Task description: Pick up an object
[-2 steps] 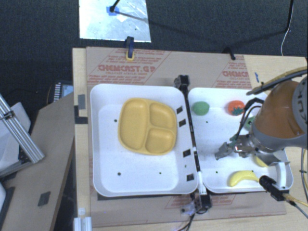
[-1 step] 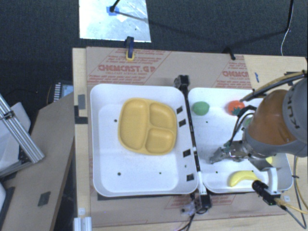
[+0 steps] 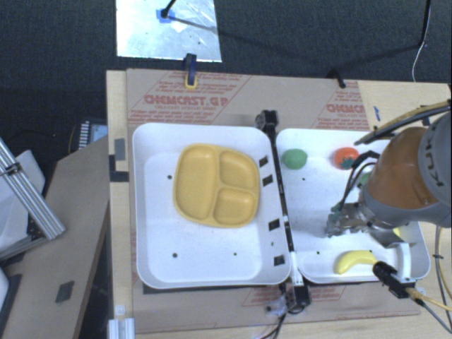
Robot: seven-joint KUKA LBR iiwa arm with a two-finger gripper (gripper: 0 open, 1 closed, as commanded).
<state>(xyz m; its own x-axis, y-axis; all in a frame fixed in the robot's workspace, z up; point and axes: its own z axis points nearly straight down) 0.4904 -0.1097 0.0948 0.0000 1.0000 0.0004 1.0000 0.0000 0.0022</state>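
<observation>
The jaws [image 3: 339,222], their state impossible to tell, hover just above the banana [image 3: 353,261], which lies lengthwise left-to-right.

Arm [image 3: 417,171]: thick rounded body, grey shell at the upper right, broad orange band below it, then a grey ring. Black cables [image 3: 357,168] loop along the band's left side down to the hand [image 3: 342,222], a small dark metal block, details blurred. Thin yellowish and white cables cross above the shell.
</observation>
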